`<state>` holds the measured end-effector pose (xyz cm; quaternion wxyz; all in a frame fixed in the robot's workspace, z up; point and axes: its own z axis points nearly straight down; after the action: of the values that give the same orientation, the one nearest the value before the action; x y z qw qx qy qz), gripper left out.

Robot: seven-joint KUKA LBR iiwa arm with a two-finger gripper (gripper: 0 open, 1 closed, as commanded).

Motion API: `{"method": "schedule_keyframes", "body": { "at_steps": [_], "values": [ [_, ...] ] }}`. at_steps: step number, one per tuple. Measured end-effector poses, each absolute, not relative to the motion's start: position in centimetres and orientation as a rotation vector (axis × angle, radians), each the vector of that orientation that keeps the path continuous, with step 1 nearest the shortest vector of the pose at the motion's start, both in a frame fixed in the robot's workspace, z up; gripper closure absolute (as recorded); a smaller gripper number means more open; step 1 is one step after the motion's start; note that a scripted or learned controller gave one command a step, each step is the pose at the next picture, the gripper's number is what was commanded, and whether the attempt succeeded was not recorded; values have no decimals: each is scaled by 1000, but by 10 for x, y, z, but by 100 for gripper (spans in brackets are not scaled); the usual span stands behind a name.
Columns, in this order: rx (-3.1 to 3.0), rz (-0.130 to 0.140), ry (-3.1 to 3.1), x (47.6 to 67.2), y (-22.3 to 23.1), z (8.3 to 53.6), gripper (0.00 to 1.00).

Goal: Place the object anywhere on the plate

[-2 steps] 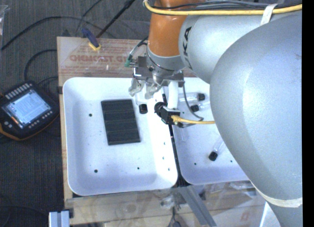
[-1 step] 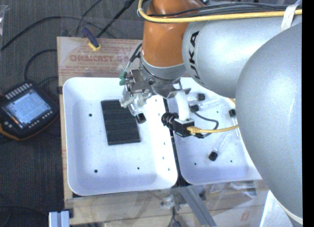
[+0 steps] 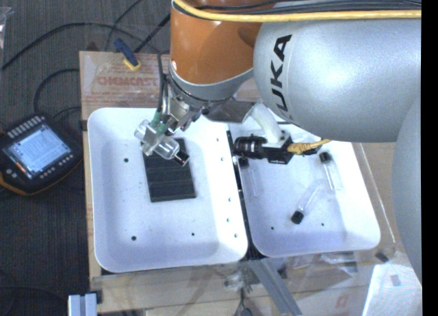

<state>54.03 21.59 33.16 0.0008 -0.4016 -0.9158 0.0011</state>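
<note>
Camera view: slanted look down on the worktop point(image 3: 92, 75) with two white bins side by side.
Left bin point(image 3: 116, 226): carries a dark ribbed rectangular plate point(image 3: 171, 183), lying flat a little toward 12 o'clock of the bin's middle.
Tool point(image 3: 159, 138): hangs over the plate's 11 o'clock corner; a clear, shiny object point(image 3: 166, 148) sits right at its tip, but how far it is open, and whether it has hold of that object, cannot be told.
Right bin point(image 3: 342, 236): clear tube with a black cap point(image 3: 306, 205) near the middle, another clear tube point(image 3: 328, 169) toward 2 o'clock.
Arm point(image 3: 328, 61): grey with an orange band, reaching in from 3 o'clock.
Handheld controller point(image 3: 35, 152): on the floor at 9 o'clock of the left bin.
</note>
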Motion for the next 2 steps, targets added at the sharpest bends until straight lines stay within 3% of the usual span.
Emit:
{"method": "schedule_keyframes", "body": {
  "at_steps": [1,2],
  "values": [
    [-721,2,-3054,510,223,289,100],
    [-73,-1,-3140,534,233,348,100]
  ]
}}
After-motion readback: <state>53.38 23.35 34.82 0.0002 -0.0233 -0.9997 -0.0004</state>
